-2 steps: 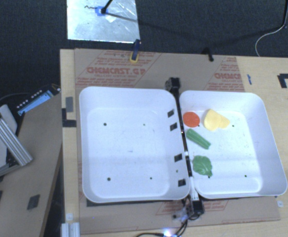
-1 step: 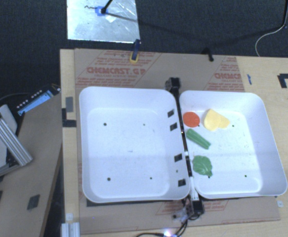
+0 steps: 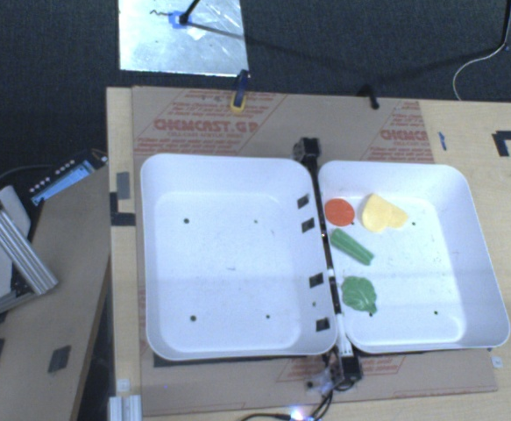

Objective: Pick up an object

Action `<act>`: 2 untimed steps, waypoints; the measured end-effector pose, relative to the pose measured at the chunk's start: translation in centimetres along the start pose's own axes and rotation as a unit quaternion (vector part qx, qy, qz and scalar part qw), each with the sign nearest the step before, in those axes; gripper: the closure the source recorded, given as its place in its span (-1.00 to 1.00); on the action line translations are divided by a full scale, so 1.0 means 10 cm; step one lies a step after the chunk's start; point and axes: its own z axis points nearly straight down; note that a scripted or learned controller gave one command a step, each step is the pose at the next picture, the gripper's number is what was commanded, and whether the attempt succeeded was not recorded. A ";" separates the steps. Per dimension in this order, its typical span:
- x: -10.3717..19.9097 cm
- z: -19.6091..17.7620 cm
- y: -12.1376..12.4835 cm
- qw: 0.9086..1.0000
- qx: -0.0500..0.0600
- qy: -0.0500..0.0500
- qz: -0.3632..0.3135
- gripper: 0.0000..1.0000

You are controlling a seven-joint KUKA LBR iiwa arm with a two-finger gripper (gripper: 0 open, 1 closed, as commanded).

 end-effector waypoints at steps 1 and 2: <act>0.00 0.00 0.00 1.000 0.000 0.000 0.000 1.00; 0.00 0.00 0.00 1.000 0.000 0.000 0.000 1.00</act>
